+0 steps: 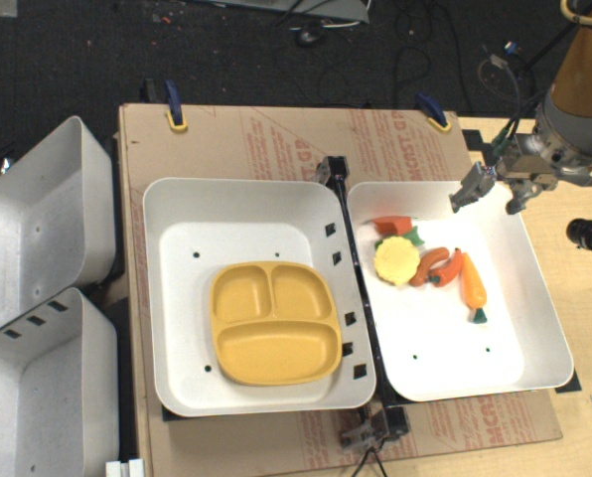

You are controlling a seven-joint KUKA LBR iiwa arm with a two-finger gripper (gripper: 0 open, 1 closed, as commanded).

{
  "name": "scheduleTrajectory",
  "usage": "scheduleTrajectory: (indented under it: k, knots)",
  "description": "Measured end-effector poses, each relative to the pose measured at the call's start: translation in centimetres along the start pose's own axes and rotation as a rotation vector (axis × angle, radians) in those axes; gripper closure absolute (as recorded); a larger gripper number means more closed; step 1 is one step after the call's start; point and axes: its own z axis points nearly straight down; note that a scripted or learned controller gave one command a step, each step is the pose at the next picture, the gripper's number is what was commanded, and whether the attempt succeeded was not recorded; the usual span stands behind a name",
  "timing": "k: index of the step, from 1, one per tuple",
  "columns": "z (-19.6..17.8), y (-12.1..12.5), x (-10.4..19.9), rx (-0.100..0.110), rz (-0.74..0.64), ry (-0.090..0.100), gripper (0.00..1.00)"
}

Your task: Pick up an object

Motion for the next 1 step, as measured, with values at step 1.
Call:
scheduleTrajectory:
  k: [1]
  knots:
    - [-0.69,0.17,0.04,-0.012,-0.002,-0.002,0.0]
